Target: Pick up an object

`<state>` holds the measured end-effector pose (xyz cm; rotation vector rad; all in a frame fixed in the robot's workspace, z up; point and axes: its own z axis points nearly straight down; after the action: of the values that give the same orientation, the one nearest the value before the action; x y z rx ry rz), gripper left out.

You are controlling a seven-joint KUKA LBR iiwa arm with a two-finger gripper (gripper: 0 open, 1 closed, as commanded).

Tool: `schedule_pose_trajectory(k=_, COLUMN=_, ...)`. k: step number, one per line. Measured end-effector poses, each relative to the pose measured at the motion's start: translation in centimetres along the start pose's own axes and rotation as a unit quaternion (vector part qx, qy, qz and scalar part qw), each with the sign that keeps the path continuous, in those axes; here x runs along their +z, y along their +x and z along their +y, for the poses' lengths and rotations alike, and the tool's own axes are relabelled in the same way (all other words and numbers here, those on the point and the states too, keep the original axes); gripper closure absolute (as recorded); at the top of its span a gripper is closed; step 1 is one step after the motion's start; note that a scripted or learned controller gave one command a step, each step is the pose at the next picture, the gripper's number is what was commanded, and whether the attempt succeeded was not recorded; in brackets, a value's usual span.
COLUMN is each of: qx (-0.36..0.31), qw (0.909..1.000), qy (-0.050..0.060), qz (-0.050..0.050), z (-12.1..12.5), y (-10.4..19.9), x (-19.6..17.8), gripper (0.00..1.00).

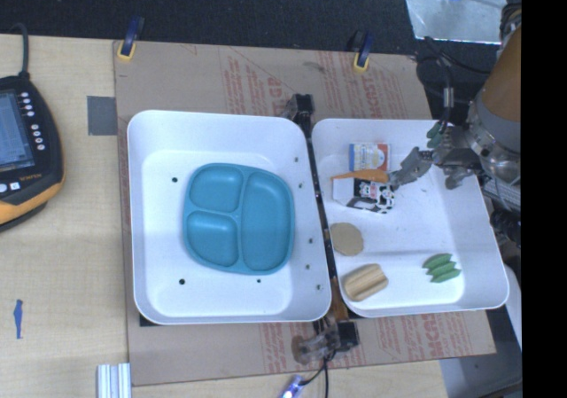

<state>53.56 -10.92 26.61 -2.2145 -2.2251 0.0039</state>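
Two white bins, arm over the right one.

Left bin [142,210] holds a blue divided plate [239,217]. Right of that plate: small carton [363,176], tan disc [346,239], bread roll [365,281], green pods [440,267]. The gripper [423,161] hovers beside the carton, fingers spread, gripping nothing.

We look down from one fixed camera above the bench [71,245], at a slant, taking in both white bins [146,210] fairly closely.

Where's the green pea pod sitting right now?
In the camera view the green pea pod lies in the right bin, near its front right corner, right of the bread roll.
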Motion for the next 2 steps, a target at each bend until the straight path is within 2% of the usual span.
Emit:
schedule_pose_trajectory(k=1, qx=0.0, qw=1.0, qy=0.002, qz=-0.001, z=6.0, y=-1.7, x=10.1, gripper=0.0)
schedule_pose_trajectory(k=2, qx=0.001, qw=1.0, qy=-0.002, qz=0.0, z=7.9, y=-2.0, x=16.1, gripper=0.0)
